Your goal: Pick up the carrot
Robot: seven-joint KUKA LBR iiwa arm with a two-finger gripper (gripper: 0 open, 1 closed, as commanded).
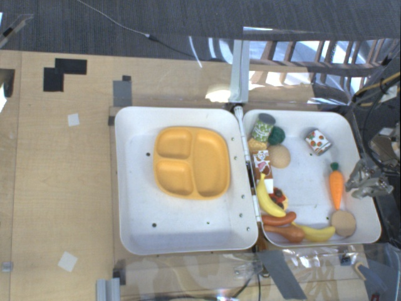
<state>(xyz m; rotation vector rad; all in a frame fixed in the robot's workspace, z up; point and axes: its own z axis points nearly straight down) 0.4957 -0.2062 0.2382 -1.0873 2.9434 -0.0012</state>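
Observation:
The carrot (336,189), orange with a green top, lies lengthwise near the right wall of the right bin (301,180), its green end pointing to the back. My gripper (368,182) hangs low at the right rim of that bin, just right of the carrot and apart from it. Nothing shows in its grasp.
A round beige toy (343,222) lies just in front of the carrot, and a strawberry-print can (317,142) stands behind it. Bananas (269,199), sausages (279,219), a green can (262,130) and broccoli (276,135) crowd the right bin's left side. The left bin (135,187) holds a yellow divided plate (190,162).

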